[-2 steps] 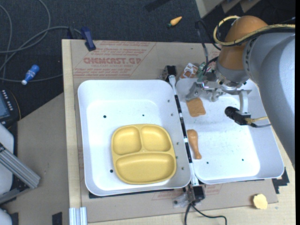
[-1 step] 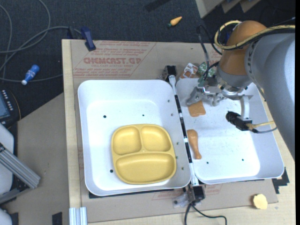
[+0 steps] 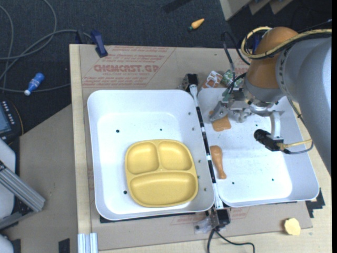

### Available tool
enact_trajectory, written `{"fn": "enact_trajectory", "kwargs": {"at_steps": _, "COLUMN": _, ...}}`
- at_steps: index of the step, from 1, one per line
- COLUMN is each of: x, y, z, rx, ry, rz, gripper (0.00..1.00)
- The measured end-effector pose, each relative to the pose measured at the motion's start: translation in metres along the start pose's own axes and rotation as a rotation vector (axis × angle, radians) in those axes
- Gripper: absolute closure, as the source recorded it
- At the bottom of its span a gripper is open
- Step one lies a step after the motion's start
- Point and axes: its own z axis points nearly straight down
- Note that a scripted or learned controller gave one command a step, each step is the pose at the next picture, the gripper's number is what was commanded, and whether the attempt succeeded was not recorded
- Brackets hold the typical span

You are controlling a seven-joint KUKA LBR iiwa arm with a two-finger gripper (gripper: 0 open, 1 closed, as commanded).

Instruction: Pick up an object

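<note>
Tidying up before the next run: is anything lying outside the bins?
Yes. A small yellow chunk lies on the bench by the right bin's near corner, and a blue-and-white bottle and small orange piece lie on the floor.

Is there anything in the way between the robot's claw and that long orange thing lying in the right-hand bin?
Nothing visible. The gripper hangs over the right white bin beside a small tan chunk. The long orange stick-shaped piece lies nearer the camera by the bin's left wall, with bare bin floor between them.

you look down from one fixed camera above the table [image 3: 131,62], tilted at a slant, far enough back to take in both white bins [image 3: 105,115] and surrounding floor.
</note>
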Motion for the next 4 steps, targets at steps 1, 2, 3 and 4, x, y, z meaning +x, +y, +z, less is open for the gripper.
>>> {"fn": "enact_trajectory", "kwargs": {"at_steps": 1, "x": -0.005, "y": -0.068, "z": 0.001, "rx": 0.004, "ry": 0.001, "rz": 0.001, "gripper": 0.0}}
{"fn": "enact_trajectory", "kwargs": {"at_steps": 2, "x": -0.015, "y": 0.015, "z": -0.001, "rx": -0.012, "ry": -0.003, "rz": -0.005, "gripper": 0.0}}
{"fn": "enact_trajectory", "kwargs": {"at_steps": 3, "x": -0.001, "y": 0.015, "z": 0.0, "rx": -0.005, "ry": -0.001, "rz": -0.003, "gripper": 0.0}}
{"fn": "enact_trajectory", "kwargs": {"at_steps": 4, "x": -0.007, "y": 0.021, "z": 0.0, "rx": -0.006, "ry": -0.001, "rz": -0.003, "gripper": 0.0}}
